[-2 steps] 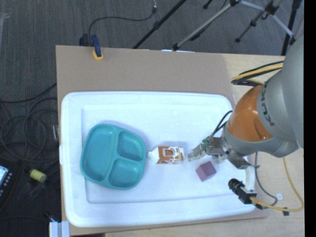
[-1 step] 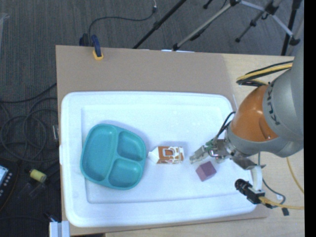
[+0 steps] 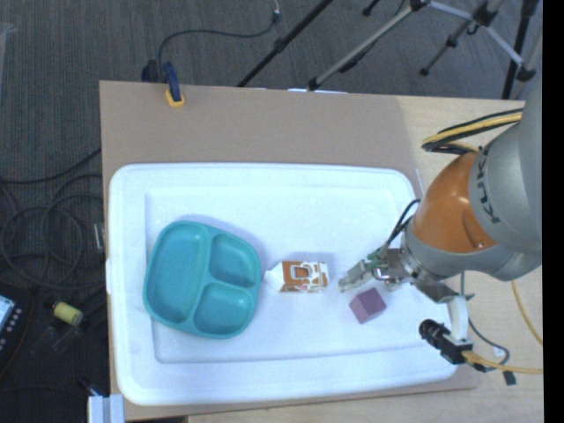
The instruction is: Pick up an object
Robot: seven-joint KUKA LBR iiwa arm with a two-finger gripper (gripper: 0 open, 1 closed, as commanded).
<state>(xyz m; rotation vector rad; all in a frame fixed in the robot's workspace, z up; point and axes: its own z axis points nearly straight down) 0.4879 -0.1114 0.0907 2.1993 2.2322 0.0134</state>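
Note:
A small purple cube (image 3: pixel 367 305) lies on the floor of the white bin (image 3: pixel 264 188), toward its right side. An orange and white carton (image 3: pixel 304 275) lies on its side left of the cube, near the bin's middle. A teal divided plate (image 3: pixel 203 278) sits at the bin's left. My gripper (image 3: pixel 363 271) hangs low over the bin just above and slightly left of the cube, right of the carton. It points left from the grey and orange arm (image 3: pixel 458 223). I see nothing held in it.
The bin rests on a tan bench (image 3: pixel 264 122) with a blue and yellow clamp (image 3: pixel 173 86) at its back left edge. Cables run along the arm at the right (image 3: pixel 476 355). Tripod legs stand on the floor beyond the bench.

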